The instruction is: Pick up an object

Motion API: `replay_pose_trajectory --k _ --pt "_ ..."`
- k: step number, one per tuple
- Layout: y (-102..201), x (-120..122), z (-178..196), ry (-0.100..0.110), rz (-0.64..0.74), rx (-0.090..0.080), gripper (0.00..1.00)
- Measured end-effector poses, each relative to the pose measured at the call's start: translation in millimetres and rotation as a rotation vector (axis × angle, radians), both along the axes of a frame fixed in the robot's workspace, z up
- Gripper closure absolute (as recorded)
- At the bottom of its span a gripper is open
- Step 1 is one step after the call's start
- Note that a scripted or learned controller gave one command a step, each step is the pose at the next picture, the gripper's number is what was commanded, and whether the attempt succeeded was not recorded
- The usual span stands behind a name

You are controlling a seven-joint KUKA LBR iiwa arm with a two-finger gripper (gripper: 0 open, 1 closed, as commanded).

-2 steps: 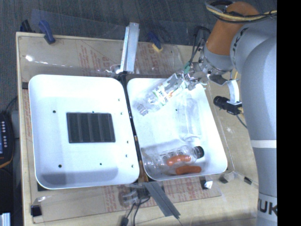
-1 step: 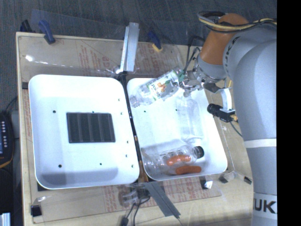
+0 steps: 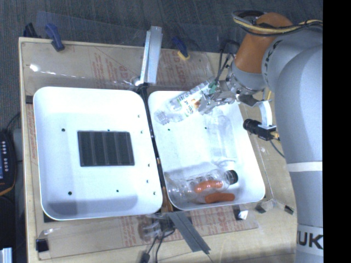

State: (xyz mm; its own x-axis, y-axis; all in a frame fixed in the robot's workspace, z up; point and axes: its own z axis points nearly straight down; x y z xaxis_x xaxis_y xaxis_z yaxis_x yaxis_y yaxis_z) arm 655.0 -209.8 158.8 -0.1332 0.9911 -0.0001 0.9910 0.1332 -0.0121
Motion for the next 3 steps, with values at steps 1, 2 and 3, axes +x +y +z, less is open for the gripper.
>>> replay_pose_trajectory --k 1,2,3 --pt "0.6 1.7 -67.1 -0.007 0.282 0.004 1.0" --pt "18.4 0.8 40.9 -0.012 -0.032 0.0 1.0" --pt "18.5 0.8 40.8 -0.012 -0.032 0.001 0.0"
